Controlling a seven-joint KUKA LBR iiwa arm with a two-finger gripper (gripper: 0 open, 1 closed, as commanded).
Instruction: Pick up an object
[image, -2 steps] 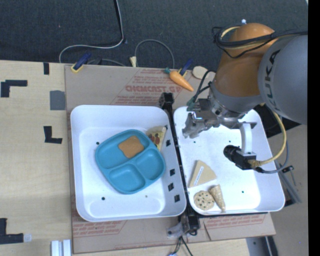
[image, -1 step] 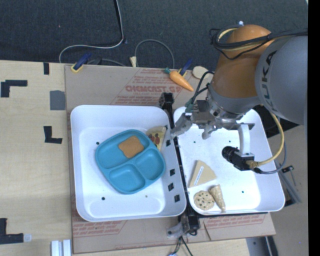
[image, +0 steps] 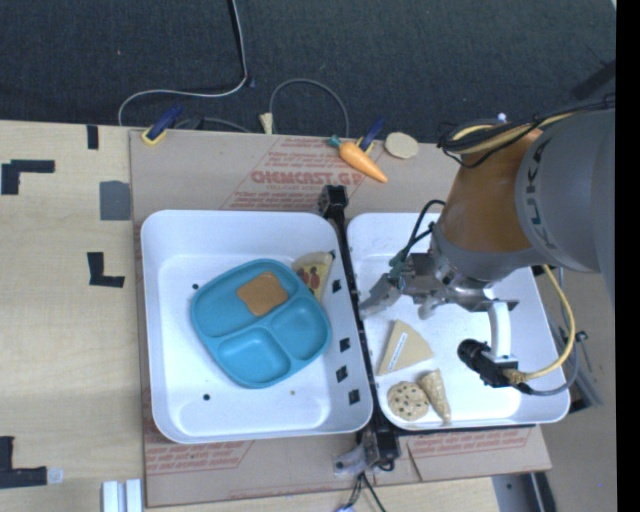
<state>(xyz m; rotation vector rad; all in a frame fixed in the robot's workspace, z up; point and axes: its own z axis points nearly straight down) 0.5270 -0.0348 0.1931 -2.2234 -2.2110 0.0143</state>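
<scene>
Nearest the camera, in my right white bin (image: 545, 405), a round speckled cookie (image: 407, 400) and a tan cone-shaped piece (image: 436, 394) lie side by side. Just beyond sits the pale wedge-shaped slice (image: 403, 347), my likeliest target. My claw (image: 385, 296) hovers above it; I cannot tell its state. Risk: the wedge's sloped faces may slide away from a closing grip. Farther left, a blue compartment plate (image: 262, 327) carries a brown square toast (image: 264, 293).

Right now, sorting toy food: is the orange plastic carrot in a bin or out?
Out: the orange plastic carrot lies on cardboard above both white bins.
</scene>
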